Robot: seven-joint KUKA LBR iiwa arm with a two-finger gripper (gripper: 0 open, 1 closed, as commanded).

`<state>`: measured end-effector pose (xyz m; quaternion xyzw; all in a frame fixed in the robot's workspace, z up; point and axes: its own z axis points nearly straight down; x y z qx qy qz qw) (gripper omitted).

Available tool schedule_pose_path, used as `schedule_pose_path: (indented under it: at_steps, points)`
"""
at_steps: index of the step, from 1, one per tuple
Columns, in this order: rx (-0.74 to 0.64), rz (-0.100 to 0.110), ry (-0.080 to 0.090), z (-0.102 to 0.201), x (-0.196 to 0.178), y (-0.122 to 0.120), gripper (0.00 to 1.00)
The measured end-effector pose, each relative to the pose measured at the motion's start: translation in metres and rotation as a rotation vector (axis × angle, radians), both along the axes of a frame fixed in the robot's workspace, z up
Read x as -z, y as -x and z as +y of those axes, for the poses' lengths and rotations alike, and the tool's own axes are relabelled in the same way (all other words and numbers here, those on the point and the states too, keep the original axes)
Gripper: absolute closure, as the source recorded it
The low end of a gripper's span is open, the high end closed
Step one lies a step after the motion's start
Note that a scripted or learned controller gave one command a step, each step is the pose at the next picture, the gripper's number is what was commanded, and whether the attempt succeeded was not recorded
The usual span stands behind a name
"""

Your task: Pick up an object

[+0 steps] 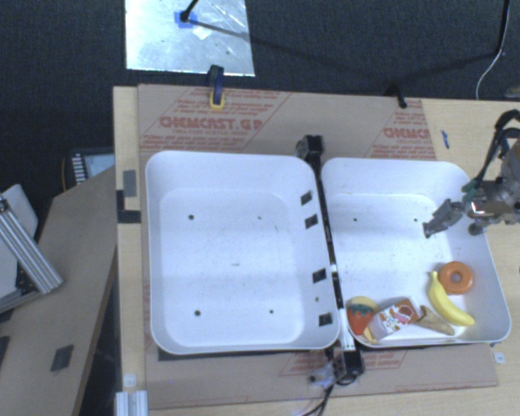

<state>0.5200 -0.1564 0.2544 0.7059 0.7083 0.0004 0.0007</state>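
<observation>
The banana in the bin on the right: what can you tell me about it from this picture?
The banana is yellow, curved and smooth, perhaps a plastic toy. It lies flat near the front right corner of the right bin, its upper end beside an orange ring-shaped thing, its lower end by a small packet. Whether they touch I cannot tell. The gripper is above it, apart.

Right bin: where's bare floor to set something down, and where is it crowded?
In the right bin, bare floor runs from the far wall and the divider side down to mid-bin; the gripper hangs over its right part. The near edge is crowded: orange ring, banana, packet, and a red-orange fruit in the near-left corner.
</observation>
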Motion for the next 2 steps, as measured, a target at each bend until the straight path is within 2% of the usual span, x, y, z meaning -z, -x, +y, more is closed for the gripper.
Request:
schedule_pose_path:
  at_steps: [1,2]
  points:
    - [-0.004,-0.011,0.001,0.029,-0.105,0.033,0.0]
    - [-0.006,-0.008,0.0,0.075,-0.167,0.032,0.0]
